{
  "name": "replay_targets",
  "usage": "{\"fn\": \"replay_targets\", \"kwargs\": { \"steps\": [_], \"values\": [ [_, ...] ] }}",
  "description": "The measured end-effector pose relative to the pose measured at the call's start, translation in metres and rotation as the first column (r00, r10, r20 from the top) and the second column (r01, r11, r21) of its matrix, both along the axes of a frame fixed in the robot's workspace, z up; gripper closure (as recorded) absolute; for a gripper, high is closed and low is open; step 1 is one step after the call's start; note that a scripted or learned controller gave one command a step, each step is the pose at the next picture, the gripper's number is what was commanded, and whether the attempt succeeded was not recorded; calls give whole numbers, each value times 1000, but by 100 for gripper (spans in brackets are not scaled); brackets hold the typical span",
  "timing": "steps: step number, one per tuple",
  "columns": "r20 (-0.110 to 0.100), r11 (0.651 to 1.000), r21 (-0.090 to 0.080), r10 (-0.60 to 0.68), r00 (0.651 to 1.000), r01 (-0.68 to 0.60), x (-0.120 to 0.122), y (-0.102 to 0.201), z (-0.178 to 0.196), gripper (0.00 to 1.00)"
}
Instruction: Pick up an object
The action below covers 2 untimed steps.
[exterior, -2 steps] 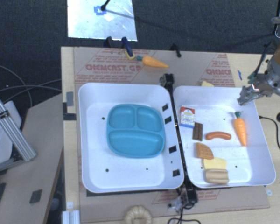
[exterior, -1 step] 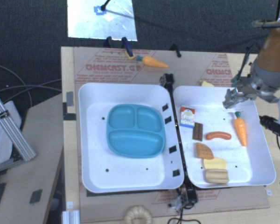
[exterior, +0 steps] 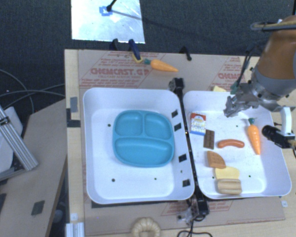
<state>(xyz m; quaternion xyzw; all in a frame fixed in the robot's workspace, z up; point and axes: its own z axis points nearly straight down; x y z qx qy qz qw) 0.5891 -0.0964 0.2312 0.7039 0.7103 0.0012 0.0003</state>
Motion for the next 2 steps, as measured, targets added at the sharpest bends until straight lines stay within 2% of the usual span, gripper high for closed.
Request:
{"fn": "replay_targets", "kwargs": {
  "steps": [1, 2],
  "values": [
    [-4, 1000, 0, -1, 1000, 1, -28, 46, -6, 100],
    [-2, 1000, 1, 0, 1000, 0, -43, 91, 2, 100]
  ]
}}
